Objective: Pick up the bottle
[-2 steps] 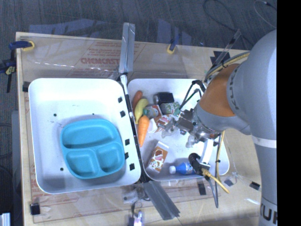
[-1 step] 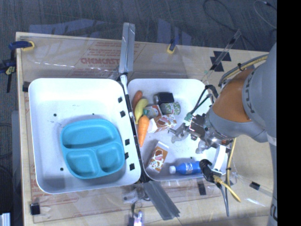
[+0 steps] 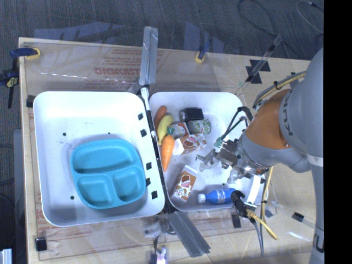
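I see two shallow white bins side by side on the table (image 3: 82, 65). The left white bin (image 3: 55, 114) holds a blue plastic tray with three sections (image 3: 107, 172), lying flat near the middle of that bin. The right white bin (image 3: 220, 100) is full of little things. Along its left wall there is a brown sausage-shaped piece (image 3: 160, 114), then a yellow banana (image 3: 164, 127), then an orange carrot (image 3: 167, 152) — one below the other. Just beside them I see a small black box (image 3: 192, 114), a round green-lidded can (image 3: 202, 126) and a crinkly white and red snack packet (image 3: 192, 142), all close together. Lower down lies a small brown and white carton (image 3: 185, 183), tilted. The clear plastic bottle with a blue label and white cap (image 3: 218, 196) lies on its side near the bottom edge of the right bin, cap pointing left, just beside the carton. The grey arm with the orange band (image 3: 275, 125) comes in from the right. Its hand (image 3: 217, 157) hangs over the right bin, above the bottle and near the snack packet — I cannot tell how the hand is set, and I see nothing in its grip.
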Controlling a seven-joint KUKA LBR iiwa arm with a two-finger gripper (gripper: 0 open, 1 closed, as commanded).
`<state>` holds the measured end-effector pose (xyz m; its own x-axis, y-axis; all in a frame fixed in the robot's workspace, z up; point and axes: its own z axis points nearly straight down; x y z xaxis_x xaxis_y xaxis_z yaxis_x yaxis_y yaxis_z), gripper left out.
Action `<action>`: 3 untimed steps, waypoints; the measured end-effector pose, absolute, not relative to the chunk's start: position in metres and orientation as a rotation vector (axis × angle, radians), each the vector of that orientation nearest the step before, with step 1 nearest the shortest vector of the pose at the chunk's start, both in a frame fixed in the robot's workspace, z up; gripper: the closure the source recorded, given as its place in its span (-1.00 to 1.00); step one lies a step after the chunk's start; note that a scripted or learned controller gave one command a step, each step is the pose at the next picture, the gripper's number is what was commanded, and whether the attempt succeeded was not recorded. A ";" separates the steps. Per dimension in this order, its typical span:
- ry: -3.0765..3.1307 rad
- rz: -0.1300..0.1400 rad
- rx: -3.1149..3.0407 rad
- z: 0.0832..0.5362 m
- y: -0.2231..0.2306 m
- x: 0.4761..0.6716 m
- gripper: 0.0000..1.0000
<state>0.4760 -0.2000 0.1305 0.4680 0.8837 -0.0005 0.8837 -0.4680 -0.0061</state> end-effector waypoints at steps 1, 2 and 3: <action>-1.526 0.002 -2.741 0.211 -0.156 0.477 -1.00; -1.459 0.007 -2.776 0.157 -0.170 0.476 -1.00; -1.380 0.002 -2.818 0.225 -0.158 0.477 -1.00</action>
<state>0.4769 -0.1582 0.2248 0.6133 0.7899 0.0005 0.7899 -0.6132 -0.0040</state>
